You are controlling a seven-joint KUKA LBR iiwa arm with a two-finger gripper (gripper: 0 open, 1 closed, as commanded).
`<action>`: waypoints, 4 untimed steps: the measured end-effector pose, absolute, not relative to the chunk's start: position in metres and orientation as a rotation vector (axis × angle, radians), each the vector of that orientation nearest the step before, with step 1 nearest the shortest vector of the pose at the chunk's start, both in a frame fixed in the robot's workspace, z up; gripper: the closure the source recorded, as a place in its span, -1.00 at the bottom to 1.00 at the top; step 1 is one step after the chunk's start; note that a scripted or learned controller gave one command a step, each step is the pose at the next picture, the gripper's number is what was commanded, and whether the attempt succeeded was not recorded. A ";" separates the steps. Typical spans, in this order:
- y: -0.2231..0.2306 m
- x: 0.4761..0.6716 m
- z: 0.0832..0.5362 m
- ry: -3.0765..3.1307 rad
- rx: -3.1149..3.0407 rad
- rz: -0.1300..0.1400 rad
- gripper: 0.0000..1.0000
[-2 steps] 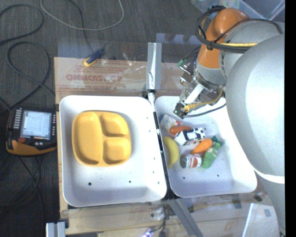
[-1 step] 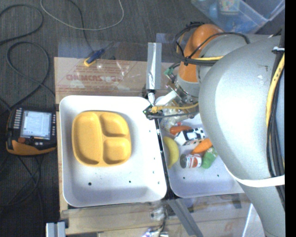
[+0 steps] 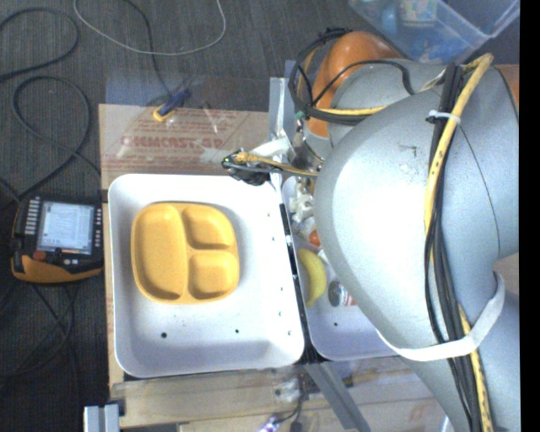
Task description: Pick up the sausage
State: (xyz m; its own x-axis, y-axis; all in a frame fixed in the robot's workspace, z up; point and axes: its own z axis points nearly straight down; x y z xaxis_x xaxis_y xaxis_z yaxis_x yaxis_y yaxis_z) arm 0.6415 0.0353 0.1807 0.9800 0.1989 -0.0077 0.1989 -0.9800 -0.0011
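Two shallow white bins sit side by side on a pale wooden bench (image 3: 202, 390), over a brown board (image 3: 169, 139) with faint red print that pokes out past their far edge. The left bin (image 3: 169, 342) holds a yellow plate (image 3: 186, 251) with three compartments, lying flat near the bin's middle, its bare floor marked by a few small dark dots. The right bin (image 3: 337, 337) is mostly covered by the grey arm (image 3: 405, 219), which fills the right of the view; its orange band (image 3: 359, 51) sits near the top, and a yellow cable (image 3: 437, 169) and black hoses run along its shell. In the narrow strip of the right bin beside the divider lie a yellow rounded thing (image 3: 312, 274), a small orange-red thing (image 3: 314, 240) and some white pieces (image 3: 301, 205), close together (too crowded and half hidden to name). Which of them, if any, is the sausage cannot be told. Whether the gripper is wide, narrow or holding anything cannot be told either. The floor around the bench is dark grey carpet (image 3: 51, 101), crossed by a thin white cord (image 3: 152, 46) and black cables (image 3: 38, 126). A hand-held control unit (image 3: 57, 240) with a lit screen and orange underside lies on the carpet left of the bench. A clear plastic box (image 3: 439, 21) sits at the top right.
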 end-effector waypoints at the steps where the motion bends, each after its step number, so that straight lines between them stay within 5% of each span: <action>1: -0.020 0.654 0.283 -0.315 -3.128 0.011 1.00; 2: 0.041 0.663 0.272 -0.317 -3.126 0.012 1.00; 4: 0.039 0.663 0.283 -0.313 -3.128 0.038 1.00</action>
State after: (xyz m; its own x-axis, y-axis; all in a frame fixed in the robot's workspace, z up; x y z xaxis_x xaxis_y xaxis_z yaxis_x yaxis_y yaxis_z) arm 0.6629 0.0387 0.2831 0.9799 0.1981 -0.0242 0.1982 -0.9802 0.0003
